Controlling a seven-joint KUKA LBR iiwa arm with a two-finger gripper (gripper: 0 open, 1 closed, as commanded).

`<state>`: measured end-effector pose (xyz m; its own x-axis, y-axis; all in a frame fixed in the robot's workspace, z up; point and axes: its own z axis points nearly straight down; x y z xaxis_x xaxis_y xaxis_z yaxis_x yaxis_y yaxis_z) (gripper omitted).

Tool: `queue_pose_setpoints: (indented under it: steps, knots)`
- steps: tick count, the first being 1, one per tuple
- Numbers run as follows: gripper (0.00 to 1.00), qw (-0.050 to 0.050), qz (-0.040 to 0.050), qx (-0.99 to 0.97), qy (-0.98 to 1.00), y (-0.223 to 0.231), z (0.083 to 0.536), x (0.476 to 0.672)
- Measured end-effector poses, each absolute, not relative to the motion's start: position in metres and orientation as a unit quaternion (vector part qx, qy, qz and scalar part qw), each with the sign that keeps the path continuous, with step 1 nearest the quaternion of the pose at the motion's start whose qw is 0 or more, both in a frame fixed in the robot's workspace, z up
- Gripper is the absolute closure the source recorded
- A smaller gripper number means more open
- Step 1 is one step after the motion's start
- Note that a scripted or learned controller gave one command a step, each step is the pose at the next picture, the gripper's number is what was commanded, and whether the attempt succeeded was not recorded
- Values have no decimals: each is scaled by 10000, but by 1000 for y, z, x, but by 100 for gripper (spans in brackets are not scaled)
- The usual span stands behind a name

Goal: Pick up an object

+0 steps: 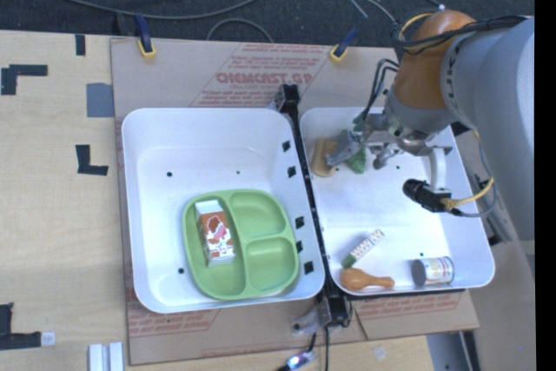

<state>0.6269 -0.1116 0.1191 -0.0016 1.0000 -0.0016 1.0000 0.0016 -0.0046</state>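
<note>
gripper low in right bin's far-left corner, can't tell its state | tan and green objects right beside it, orientation unclear | near edge: small tube lying diagonal, orange drumstick-shaped toy, can | left bin: green tray with carton

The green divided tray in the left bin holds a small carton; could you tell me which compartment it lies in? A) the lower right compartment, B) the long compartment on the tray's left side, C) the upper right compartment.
B: the small carton lies in the long left compartment of the green divided tray.
</note>
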Motion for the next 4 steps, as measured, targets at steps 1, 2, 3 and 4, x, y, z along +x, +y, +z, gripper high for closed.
queue_pose_setpoints:
  steps: [1, 2, 3, 4]
  knots:
    - [100, 14, 10, -7061, -7081, -110, 131, 627]
    - [100, -14, -13, -7065, -7078, -114, 193, 631]
    - [100, 4, -4, -7065, -7077, -113, 213, 631]
    - [100, 13, 7, -7062, -7080, -71, 219, 618]
